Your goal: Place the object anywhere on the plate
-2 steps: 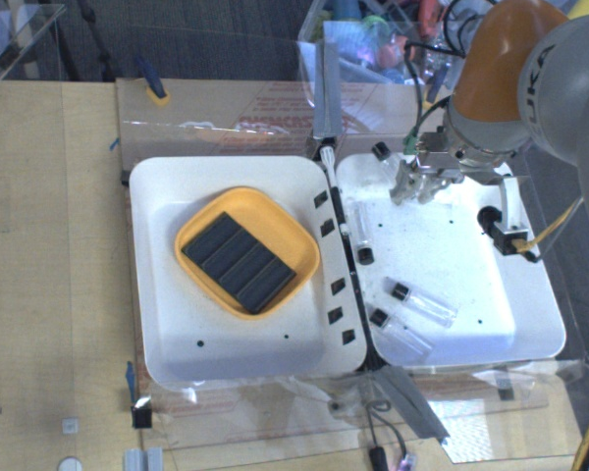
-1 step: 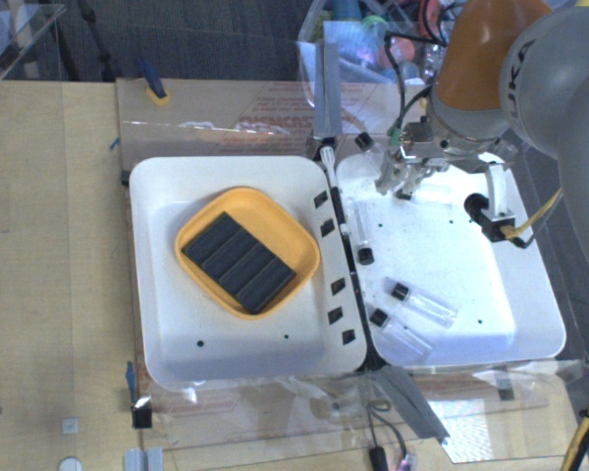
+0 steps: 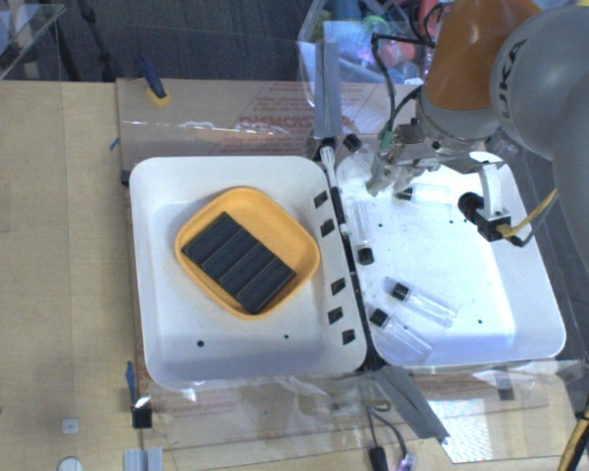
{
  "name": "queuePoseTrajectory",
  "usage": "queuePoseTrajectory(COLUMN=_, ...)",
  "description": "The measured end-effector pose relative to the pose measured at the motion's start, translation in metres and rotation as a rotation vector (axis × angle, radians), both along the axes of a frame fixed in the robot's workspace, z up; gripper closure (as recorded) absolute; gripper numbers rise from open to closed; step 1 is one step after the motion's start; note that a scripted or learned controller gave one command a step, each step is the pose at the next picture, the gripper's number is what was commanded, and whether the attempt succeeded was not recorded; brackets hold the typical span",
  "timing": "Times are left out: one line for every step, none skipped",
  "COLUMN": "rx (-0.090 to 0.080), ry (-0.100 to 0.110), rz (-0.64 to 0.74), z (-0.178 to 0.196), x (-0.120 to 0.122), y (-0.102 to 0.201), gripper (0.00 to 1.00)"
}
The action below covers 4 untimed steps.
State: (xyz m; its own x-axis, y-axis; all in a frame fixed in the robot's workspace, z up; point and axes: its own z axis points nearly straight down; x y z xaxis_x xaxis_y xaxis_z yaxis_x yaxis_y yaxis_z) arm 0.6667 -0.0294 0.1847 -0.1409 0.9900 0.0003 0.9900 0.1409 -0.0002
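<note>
A yellow square plate [image 3: 204, 226] lies tilted in the left white bin [image 3: 157, 341]. On it rests a dark grey ribbed rectangular block [image 3: 239, 257], lying flat across the plate's middle. My gripper [image 3: 389, 177] hangs over the back left corner of the right bin [image 3: 530, 322], well to the right of the plate and apart from the block. Nothing shows in its grasp.
Several clear vials with black caps lie in the right bin, one near the front [image 3: 420, 302] and one along the divider [image 3: 358, 235]. Black clips [image 3: 336, 287] line the divider between the bins. A clutter box [image 3: 373, 27] stands behind the bins.
</note>
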Motion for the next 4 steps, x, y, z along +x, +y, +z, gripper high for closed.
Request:
queuePoseTrajectory(rx=0.001, ry=0.002, rz=0.049, z=0.000, x=-0.014, y=0.013, gripper=1.00)
queuePoseTrajectory(rx=0.001, ry=0.002, rz=0.134, z=0.000, x=-0.034, y=0.023, gripper=1.00)
queuePoseTrajectory(rx=0.001, ry=0.003, rz=0.187, z=0.000, x=-0.048, y=0.058, gripper=1.00)
queuePoseTrajectory(rx=0.001, ry=0.002, rz=0.268, z=0.000, x=-0.053, y=0.064, gripper=1.00)
